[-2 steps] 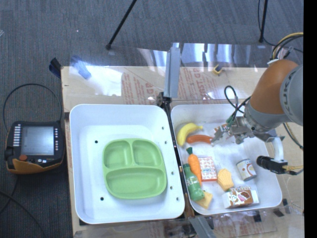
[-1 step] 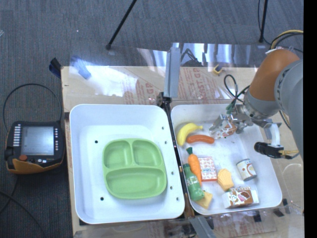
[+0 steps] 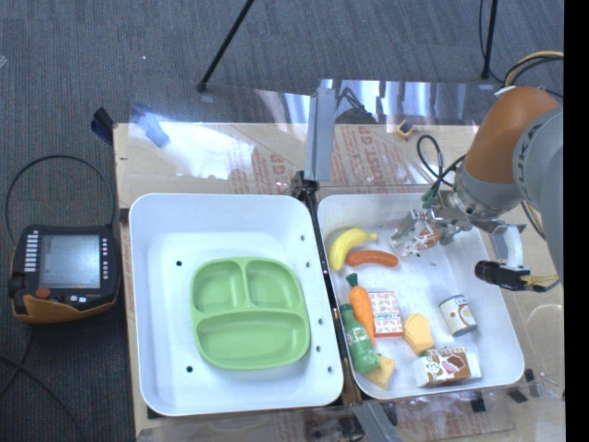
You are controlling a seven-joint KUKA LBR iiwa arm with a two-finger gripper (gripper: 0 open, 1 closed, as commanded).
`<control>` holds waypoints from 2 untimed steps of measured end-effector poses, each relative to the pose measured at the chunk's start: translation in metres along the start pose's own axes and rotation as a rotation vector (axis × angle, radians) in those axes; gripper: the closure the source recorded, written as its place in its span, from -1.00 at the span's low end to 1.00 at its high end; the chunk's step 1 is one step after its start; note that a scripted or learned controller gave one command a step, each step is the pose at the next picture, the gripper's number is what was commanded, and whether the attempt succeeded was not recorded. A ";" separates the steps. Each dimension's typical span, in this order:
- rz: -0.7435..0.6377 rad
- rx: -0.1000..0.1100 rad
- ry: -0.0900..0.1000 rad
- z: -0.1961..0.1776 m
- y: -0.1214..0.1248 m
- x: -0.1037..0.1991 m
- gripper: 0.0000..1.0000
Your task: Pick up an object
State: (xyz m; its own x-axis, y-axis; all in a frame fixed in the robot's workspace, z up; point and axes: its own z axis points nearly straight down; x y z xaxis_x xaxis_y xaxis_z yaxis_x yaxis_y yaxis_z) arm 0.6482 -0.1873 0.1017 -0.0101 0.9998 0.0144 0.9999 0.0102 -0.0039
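Observation:
My gripper (image 3: 419,233) hangs low over the back of the right bin (image 3: 492,339), just right of a yellow banana (image 3: 351,244) and a red sausage (image 3: 373,259). A small orange-and-white shape sits right at the gripper's tip; whether it is held is unclear. Further forward in the same bin lie a carrot (image 3: 361,307), a green bottle (image 3: 359,339), a small printed box (image 3: 385,313), a yellow chunk (image 3: 418,331), a tin can (image 3: 456,314) and a brown-and-white carton (image 3: 449,366).
The left bin (image 3: 156,247) holds a green divided plate (image 3: 249,313). A pendant controller (image 3: 63,273) lies on the floor at the left. The arm's grey and orange body (image 3: 511,150) reaches over the right bin's back right corner.

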 end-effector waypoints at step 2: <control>0.229 -0.002 -0.012 -0.015 -0.064 0.013 1.00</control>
State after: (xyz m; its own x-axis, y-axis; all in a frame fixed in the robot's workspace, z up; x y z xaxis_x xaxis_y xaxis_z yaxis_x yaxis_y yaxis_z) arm 0.5843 -0.1747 0.1175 0.2172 0.9761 0.0016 0.9761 -0.2172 -0.0037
